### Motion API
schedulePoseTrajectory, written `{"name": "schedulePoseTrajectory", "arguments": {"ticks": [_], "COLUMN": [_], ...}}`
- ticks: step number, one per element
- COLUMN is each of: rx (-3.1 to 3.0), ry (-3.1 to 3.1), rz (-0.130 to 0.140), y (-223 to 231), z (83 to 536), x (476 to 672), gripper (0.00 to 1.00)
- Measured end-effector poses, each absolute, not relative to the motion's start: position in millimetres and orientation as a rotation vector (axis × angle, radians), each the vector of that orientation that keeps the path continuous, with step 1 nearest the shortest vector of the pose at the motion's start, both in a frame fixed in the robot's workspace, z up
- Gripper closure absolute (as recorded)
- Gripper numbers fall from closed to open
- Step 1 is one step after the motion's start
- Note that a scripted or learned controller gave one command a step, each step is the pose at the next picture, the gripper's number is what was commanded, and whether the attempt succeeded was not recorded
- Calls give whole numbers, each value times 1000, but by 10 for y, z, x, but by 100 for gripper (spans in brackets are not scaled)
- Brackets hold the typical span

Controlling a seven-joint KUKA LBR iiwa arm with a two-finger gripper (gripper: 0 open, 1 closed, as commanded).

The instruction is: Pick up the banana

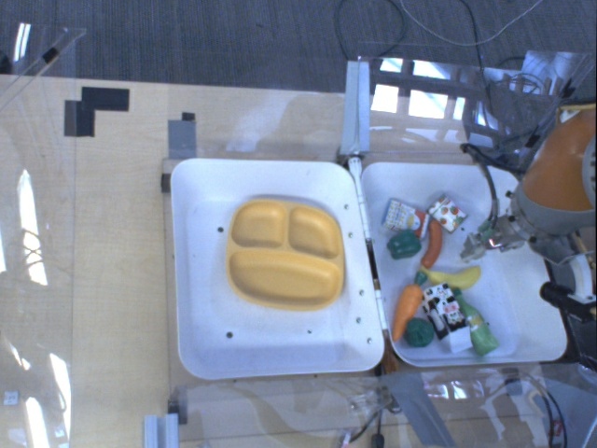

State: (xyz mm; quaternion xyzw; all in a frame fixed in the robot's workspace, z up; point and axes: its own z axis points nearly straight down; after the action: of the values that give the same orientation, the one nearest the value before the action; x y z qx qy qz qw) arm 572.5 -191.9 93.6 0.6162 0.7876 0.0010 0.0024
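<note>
Green toy [484, 341] lies at the right bin's [550, 343] near edge. Banana [453, 276], long axis crosswise, sits just left of and below the gripper [485, 242]; gripper state indeterminable.

Two bins [187, 278], perhaps nine toys [438, 287]

Wooden bench [112, 278]; two white bins [201, 343] side by side

Toys crowd the banana [454, 276] on its left and below; bin floor lies bare to its right.
</note>
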Motion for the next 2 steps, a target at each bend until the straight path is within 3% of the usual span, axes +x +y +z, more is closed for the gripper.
{"name": "schedulePoseTrajectory", "arguments": {"ticks": [1,2], "rx": [1933,1745], "ry": [2470,2597], "rz": [4,7], "y": [-1918,-2063], "z": [937,895], "x": [5726,5291], "gripper": [0,0]}}
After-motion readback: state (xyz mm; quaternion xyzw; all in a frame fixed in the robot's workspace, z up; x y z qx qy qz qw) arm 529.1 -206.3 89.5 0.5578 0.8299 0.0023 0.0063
